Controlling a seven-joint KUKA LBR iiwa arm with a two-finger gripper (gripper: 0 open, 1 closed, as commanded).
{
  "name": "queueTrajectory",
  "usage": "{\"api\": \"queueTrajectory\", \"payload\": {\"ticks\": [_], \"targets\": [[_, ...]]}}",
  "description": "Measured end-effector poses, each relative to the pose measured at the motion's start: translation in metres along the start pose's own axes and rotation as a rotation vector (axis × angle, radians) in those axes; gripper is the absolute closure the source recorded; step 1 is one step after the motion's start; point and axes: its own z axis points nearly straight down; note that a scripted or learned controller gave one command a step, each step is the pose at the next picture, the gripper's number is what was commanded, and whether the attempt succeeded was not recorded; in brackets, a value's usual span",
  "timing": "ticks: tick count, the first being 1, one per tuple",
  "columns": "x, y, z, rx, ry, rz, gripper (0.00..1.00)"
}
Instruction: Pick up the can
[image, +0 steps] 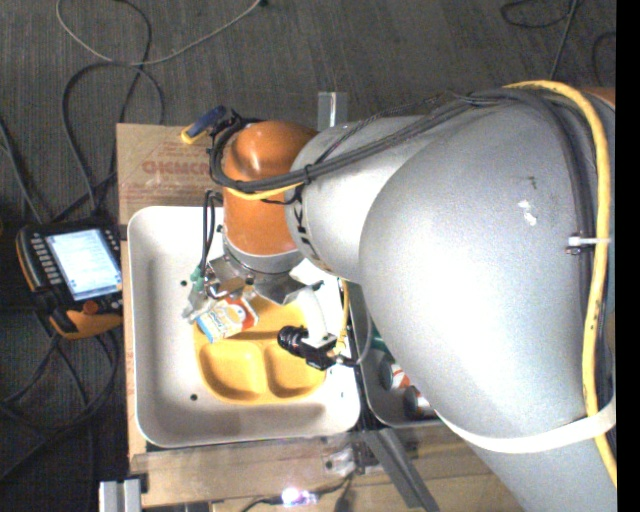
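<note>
Blue-white can (220, 319) just below tool (232, 288).

My arm (470, 250) is chunky glossy grey, with an orange band (258, 180) above the wrist, plus black and yellow cables (597, 250) strung along the shell.

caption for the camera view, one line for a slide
Grey arm with orange band reaches from the right into the left white bin, its gripper low over a blue-and-white object beside a yellow tray.
</note>
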Motion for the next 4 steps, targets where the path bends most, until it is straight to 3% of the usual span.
{"api": "queueTrajectory", "payload": {"ticks": [1, 2, 3, 4], "targets": [[-0.005, 0.006, 0.034, -0.030, 0.007, -0.062, 1.00], [0.025, -0.022, -0.077, -0.001, -0.003, 0.177, 1.00], [-0.031, -0.080, -0.068, 0.001, -0.002, 0.044, 1.00], [0.045, -0.074, 0.016, 0.002, 0.000, -0.185, 1.00]]}}
